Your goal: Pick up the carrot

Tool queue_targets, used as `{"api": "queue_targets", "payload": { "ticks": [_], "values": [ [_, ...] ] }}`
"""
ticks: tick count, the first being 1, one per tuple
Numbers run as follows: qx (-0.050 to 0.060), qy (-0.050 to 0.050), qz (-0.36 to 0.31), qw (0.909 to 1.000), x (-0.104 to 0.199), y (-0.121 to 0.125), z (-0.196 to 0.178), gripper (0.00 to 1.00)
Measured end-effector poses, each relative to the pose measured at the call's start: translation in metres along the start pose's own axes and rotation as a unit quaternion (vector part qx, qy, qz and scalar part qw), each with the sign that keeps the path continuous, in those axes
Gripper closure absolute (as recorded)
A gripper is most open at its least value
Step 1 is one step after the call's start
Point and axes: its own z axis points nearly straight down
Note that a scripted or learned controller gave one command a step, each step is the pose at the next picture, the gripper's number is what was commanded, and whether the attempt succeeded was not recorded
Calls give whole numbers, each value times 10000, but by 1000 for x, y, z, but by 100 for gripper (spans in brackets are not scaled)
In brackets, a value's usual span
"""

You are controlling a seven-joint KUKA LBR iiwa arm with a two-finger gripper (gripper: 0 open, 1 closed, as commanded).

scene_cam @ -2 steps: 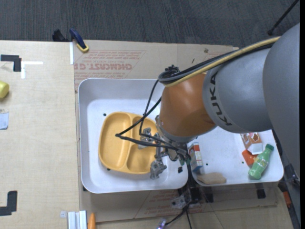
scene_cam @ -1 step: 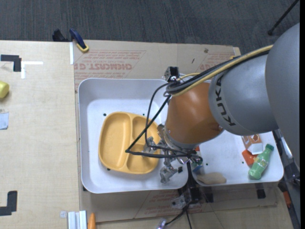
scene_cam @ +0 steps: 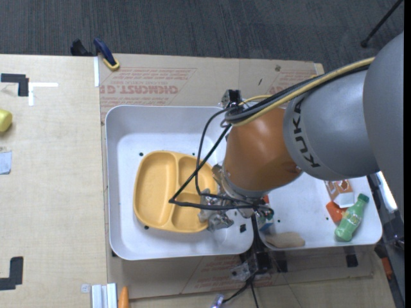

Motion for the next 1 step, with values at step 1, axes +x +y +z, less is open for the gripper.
{"api": "queue_targets", "payload": {
  "ticks": [1],
  "values": [
    [-7,24,-1584,9874,-7,11,-14,100]
  ]
}}
